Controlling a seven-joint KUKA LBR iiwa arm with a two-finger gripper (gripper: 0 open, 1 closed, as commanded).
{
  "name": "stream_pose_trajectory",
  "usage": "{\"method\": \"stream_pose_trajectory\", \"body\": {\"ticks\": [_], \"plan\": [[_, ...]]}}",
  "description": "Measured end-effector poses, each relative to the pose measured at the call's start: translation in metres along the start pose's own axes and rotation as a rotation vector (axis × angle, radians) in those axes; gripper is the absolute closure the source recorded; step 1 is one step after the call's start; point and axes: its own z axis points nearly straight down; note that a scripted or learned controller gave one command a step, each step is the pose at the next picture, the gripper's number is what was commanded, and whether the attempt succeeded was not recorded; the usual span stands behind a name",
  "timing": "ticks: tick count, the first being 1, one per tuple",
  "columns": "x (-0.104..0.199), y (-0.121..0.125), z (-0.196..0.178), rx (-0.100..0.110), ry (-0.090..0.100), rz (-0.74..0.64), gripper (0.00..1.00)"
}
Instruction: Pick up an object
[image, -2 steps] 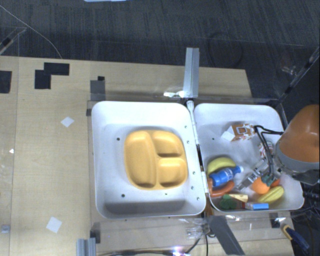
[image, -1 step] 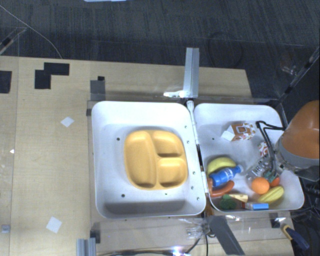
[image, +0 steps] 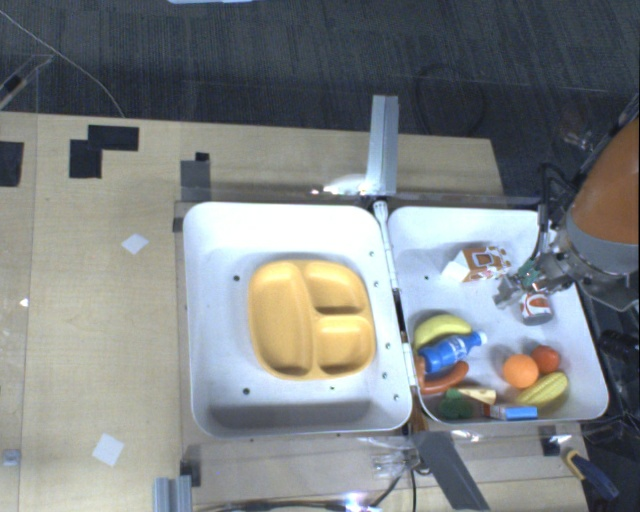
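well, the gripper (image: 527, 283) hangs over the right bin (image: 420, 240) beside a small can (image: 537, 308); whether it grips anything, i cannot tell. banana (image: 441, 327), bottle (image: 450, 350), orange (image: 519, 370) crowd below.

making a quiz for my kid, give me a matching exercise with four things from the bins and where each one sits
Things:
1. yellow divided tray
2. blue bottle
3. orange
4. hand

Places:
a. near the front of the right bin, beside a small red fruit
b. middle of the left bin
c. over the right side of the right bin, above a small red and white object
d. right bin, just below a banana, close to the bins' shared wall

Pairs: 1-b, 2-d, 3-a, 4-c
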Motion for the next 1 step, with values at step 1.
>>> {"method": "stream_pose_trajectory", "body": {"ticks": [1], "plan": [[-0.0170,-0.0129,0.0897,0.007,0.003,-0.243,1.00]]}}
